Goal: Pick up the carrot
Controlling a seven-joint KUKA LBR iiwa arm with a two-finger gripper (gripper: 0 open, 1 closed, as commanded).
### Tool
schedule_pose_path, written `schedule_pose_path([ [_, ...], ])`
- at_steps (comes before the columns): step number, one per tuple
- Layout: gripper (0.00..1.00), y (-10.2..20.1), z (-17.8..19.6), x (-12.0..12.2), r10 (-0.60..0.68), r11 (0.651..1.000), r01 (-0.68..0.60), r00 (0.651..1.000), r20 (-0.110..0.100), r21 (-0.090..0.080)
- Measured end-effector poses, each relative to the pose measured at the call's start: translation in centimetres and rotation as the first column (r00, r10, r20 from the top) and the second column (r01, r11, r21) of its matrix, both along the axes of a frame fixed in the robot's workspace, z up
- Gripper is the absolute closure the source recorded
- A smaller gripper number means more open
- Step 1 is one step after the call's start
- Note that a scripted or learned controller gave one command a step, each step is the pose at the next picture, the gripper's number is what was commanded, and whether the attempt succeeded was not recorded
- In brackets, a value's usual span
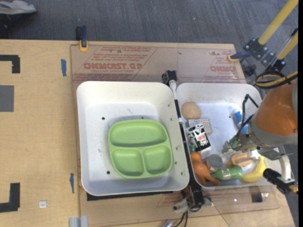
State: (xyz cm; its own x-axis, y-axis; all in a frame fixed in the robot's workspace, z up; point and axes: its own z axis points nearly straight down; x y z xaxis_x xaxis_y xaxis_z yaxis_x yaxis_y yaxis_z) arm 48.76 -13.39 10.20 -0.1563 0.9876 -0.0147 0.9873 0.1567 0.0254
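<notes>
Pale plywood worktop, blue tape tabs and black corner marks on it; dark grey carpet beyond the far edge. A clear sheet printed in red lies under two white bins. Left bin holds a green divided plate.

Right bin crowded: tan egg-like ball, printed carton, grey disc, green item, yellow banana.

Arm's orange band covers the bin's right side. The hand sits low over the clutter near the banana; fingers too blurred and overlapped to read, and nothing can be made out in its hold.

Carrot lies at the bin's near-left corner, against the left wall, partly under the green item. Long axis runs from upper left to lower right; which end is the tip is unclear.
</notes>
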Motion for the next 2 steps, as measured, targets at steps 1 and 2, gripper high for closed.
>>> schedule_pose_path([
  [1, 0.0, 0.0, -0.1, 0.0, 0.0, 1.0, 0.0, 1.0, -0.002, 0.001],
  [2, 0.0, -0.1, -1.2, -0.3, 0.224, 0.975, -0.224, 0.974, -0.014, 0.005],
])
